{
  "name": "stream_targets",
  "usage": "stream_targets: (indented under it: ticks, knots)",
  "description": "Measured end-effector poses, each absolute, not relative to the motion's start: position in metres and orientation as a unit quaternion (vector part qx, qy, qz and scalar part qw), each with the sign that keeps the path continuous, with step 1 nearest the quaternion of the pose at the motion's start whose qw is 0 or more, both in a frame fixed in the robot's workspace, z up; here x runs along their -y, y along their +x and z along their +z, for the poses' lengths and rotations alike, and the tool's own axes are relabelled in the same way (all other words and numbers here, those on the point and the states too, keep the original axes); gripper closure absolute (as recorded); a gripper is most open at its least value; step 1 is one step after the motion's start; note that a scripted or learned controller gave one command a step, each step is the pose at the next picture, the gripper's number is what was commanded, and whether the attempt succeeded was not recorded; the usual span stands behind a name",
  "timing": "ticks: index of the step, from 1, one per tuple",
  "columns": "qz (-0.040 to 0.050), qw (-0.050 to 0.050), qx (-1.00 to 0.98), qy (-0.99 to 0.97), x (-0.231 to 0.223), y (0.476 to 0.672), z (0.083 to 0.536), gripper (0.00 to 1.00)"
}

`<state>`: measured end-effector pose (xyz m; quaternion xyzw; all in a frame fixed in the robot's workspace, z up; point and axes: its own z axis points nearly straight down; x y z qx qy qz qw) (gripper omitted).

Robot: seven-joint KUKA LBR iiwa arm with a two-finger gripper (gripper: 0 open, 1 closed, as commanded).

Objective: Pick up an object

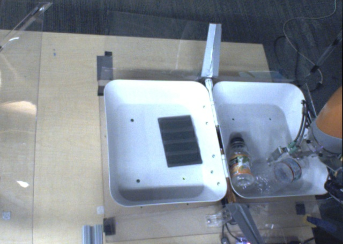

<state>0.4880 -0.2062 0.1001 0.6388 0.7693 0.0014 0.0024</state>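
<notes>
Wooden worktop (64,146), two white bins. We list a clear bottle (240,163) in the right bin (252,101), just left of the gripper (284,157); gripper state indiscernible, label unreadable. Left bin (128,146): dark ribbed block (179,140).

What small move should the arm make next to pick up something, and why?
Probably ease the claw left toward the bottle lying at the right bin's left wall. The claw sits low in that bin over clear plastic items, which are hard to make out; the bottle looks the plainest target.
</notes>
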Motion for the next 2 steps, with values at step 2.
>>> stream_targets:
  ticks: [2]
  knots:
    - [0.0010,0.002,-0.744,0.668,0.205,0.492,0.102,0.00]
